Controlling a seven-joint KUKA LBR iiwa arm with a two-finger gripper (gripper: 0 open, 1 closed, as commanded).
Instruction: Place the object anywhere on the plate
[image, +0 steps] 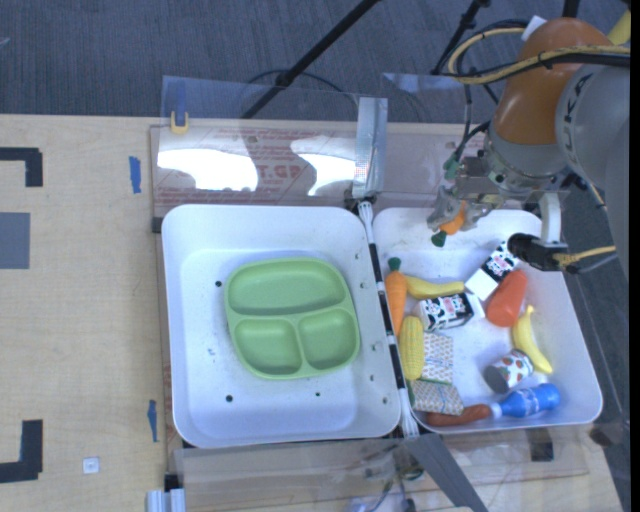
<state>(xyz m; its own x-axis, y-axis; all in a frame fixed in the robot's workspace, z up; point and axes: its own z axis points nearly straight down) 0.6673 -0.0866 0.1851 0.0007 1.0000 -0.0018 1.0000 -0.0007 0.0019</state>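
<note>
Grey KUKA arm with orange band above the wrist (545, 60): reaching in from the right at the upper corner of the view, wrist pointing down. Two-finger metal gripper (447, 222): hanging low, fingers closing around a small orange piece (452, 223) showing between the tips.

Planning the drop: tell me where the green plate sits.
The green plate lies in the middle of the left bin, across the divider from the carrot and corn cob in the right bin.
</note>
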